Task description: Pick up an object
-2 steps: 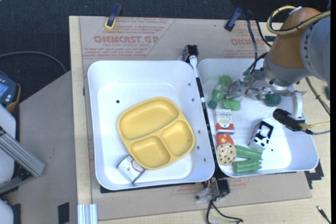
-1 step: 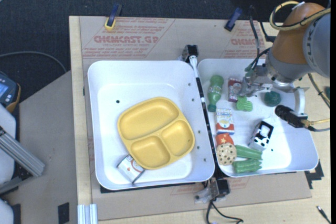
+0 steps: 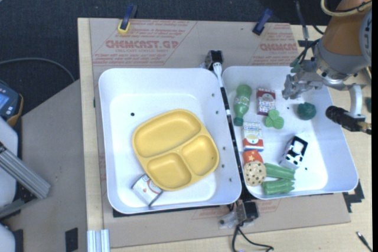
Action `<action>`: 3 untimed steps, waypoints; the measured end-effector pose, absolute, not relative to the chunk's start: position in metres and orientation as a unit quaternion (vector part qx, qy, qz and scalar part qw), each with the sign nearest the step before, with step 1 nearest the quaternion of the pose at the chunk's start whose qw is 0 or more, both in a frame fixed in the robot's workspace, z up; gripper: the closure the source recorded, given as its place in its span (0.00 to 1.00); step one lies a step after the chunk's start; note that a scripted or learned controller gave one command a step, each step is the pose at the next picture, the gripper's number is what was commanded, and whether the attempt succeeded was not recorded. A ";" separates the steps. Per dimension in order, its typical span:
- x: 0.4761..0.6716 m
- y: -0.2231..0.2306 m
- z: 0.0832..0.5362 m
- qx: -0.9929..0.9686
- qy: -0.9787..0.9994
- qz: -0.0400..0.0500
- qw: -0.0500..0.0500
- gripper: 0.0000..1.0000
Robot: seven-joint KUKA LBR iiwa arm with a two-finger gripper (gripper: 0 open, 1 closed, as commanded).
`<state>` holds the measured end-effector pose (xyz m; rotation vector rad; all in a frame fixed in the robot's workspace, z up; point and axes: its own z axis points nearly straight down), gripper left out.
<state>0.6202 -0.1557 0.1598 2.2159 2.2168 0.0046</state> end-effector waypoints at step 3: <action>0.589 -0.123 0.218 0.706 0.708 -0.001 -0.003 1.00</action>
